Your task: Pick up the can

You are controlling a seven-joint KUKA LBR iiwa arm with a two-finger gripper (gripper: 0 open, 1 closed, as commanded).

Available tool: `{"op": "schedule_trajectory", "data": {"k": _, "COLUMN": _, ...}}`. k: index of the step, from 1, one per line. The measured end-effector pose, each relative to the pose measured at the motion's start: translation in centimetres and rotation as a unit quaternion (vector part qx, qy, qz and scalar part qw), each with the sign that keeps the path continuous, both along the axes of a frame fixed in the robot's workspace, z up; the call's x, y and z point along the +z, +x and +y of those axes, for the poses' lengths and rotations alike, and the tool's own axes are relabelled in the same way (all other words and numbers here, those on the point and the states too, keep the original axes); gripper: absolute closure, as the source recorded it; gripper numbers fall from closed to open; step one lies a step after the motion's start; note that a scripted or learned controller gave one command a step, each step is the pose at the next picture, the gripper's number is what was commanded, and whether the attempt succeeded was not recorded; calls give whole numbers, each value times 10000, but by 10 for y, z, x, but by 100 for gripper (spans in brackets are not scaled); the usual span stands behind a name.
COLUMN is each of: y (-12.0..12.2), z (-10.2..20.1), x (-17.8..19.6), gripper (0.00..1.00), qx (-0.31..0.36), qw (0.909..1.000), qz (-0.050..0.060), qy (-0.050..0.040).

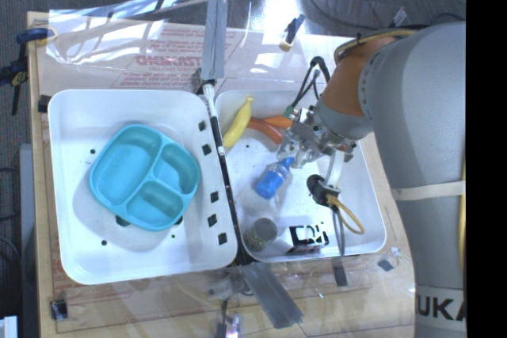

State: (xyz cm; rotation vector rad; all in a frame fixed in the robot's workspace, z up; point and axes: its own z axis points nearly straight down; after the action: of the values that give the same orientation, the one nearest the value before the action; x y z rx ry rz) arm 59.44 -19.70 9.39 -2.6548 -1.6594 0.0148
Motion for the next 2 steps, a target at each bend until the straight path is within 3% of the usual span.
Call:
{"op": "schedule_trajectory", "data": {"k": 1, "y": -1, "z": 0, "x": 5, "gripper": 100, "qx": 11, "qw": 10000, "qz": 33, "qy": 13}}
{"op": "schedule_trajectory", "data": {"k": 2, "y": -62, "z": 25, "x": 112, "gripper": 100, "qx": -481, "qw": 9988, "qz": -31, "qy": -24}}
